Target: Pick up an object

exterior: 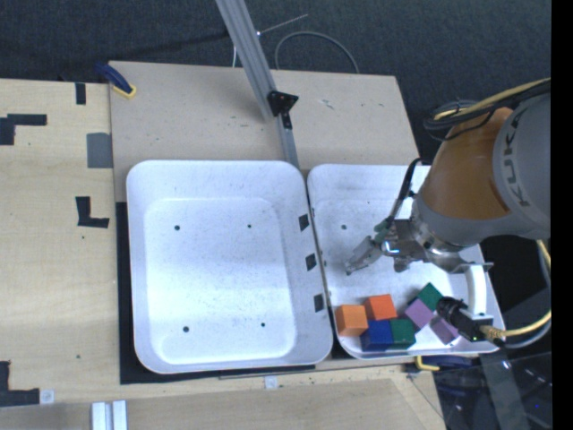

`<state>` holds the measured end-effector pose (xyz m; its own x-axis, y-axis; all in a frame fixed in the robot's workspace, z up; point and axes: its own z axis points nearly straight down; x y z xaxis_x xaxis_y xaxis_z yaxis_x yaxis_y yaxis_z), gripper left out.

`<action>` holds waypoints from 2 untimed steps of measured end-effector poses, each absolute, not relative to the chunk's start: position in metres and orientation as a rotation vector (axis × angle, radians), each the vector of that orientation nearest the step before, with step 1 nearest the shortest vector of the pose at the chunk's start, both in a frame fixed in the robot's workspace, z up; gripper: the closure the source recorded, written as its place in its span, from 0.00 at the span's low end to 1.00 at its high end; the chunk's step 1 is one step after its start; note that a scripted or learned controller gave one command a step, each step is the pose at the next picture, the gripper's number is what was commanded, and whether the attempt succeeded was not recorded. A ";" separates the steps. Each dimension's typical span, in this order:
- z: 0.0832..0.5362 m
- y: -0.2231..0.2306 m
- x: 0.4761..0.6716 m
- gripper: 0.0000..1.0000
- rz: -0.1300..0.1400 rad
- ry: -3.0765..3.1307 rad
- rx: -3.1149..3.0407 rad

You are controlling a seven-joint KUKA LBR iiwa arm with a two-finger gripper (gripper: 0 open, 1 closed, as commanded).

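In the near corner of the right bin [358, 182] lies a tight cluster of small blocks: an orange block [352, 318] at the left, a second orange block [381, 306] just beside it, a blue block [379, 333] in front of them, a green block [403, 331] touching the blue one, a purple block [419, 312] to the right, a darker green block [431, 295] behind that, and another purple block [443, 331] partly hidden under the arm's black fitting near the bin's right wall. The tool [365, 256] hangs over the middle of the same bin, above and to the left of the cluster and well apart from every block; its two thin fingers [358, 262] point down-left toward the bare white floor, with a small gap between the tips and nothing between them. Behind the tool, the grey arm with its orange band [466, 182] fills the right side of the view, with a yellow and black cable looping around it. The left bin [143, 186] sits edge to edge with the right one on the tan surface [179, 106]. A slanted metal bar [246, 38] with a black clamp crosses the surface toward the seam between the bins, and a thin wire loop lies beyond the far edge.
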<state>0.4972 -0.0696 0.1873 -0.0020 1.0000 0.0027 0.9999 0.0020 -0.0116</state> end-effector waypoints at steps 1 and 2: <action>0.262 -0.068 0.483 0.00 -0.005 -2.226 -2.222; 0.455 -0.089 0.483 0.00 -0.007 -2.227 -2.226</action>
<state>0.4831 -0.0894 0.4553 -0.0006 1.0000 -0.0020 1.0000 0.0006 0.0086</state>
